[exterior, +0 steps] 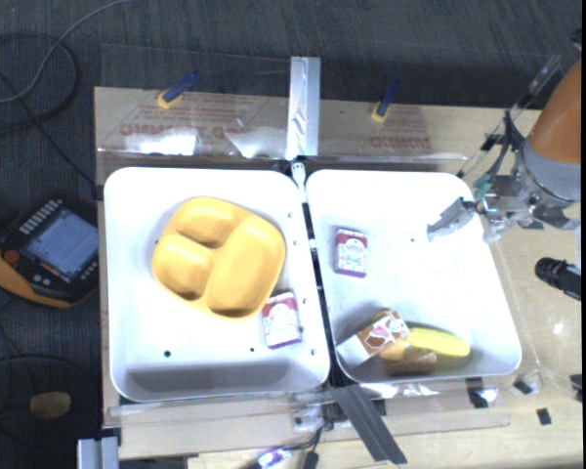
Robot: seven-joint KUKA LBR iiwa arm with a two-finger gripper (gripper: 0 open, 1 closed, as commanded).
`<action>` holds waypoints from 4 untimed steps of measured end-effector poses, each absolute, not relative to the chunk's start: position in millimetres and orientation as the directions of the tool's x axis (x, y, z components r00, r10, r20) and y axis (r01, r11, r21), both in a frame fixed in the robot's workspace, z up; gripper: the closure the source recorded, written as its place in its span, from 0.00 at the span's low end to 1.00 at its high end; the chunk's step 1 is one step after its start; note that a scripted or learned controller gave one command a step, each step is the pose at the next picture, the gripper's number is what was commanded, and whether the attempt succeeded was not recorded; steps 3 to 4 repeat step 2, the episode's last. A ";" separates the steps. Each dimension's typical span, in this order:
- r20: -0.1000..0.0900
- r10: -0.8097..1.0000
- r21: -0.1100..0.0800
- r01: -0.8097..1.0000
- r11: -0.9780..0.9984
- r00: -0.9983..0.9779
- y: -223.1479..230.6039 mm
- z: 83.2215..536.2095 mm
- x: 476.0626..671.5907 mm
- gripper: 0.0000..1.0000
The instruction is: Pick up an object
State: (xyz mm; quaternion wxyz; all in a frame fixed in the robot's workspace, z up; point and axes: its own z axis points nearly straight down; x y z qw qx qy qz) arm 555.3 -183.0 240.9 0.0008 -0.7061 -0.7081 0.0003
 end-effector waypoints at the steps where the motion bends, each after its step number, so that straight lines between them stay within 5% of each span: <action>1: 0.000 0.988 -0.002 0.988 0.153 -0.153 -189.6 204.4 556.0 0.00; 2: 0.000 0.964 -0.001 0.964 0.267 -0.267 -136.2 114.5 602.7 0.00; 4: 0.000 0.964 -0.001 0.964 0.267 -0.267 -136.2 114.5 602.7 0.00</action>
